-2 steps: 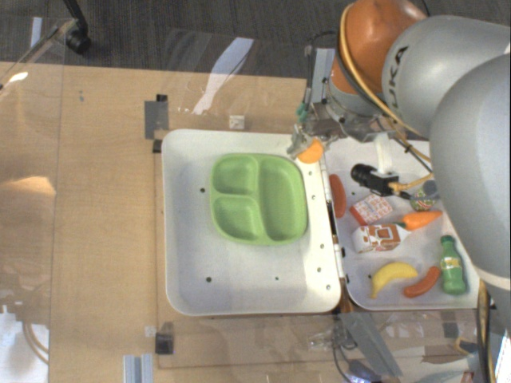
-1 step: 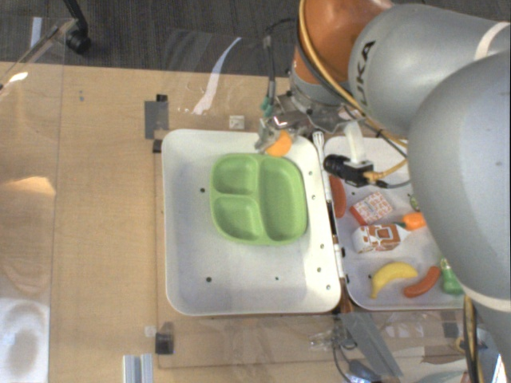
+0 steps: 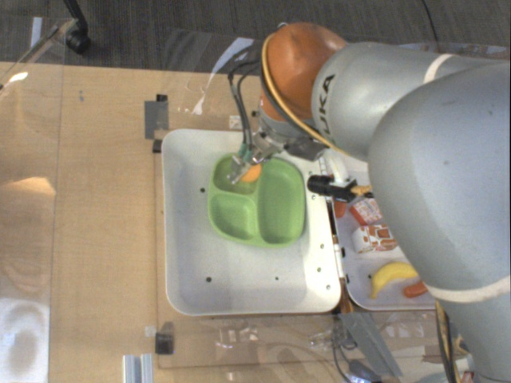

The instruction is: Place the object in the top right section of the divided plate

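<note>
Plate [image 3: 263,210], one, green; one orange object [image 3: 252,174]; two bins [image 3: 192,278].

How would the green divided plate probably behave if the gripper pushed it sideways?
The green divided plate looks like light moulded plastic, so it would probably slide easily on the smooth left bin. Being low and wide, it seems unlikely to tip. Its raised rim suggests it stays stiff rather than bending.
</note>
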Robot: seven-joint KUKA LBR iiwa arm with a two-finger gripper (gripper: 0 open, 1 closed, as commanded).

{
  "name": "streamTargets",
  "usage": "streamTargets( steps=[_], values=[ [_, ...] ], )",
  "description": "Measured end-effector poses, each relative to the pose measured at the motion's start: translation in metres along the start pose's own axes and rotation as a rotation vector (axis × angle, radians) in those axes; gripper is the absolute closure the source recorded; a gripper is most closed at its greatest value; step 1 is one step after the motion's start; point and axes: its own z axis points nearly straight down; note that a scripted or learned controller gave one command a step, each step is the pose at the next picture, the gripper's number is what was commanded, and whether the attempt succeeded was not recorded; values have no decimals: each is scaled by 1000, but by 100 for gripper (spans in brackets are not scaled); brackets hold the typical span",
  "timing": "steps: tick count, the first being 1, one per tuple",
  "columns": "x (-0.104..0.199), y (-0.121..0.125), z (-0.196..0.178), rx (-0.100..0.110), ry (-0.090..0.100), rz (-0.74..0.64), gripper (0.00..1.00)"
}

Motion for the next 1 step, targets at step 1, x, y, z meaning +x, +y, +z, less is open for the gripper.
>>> streamTargets(
  steps=[1],
  values=[
    [9,3,0,3,13,-9,0]
  ],
)
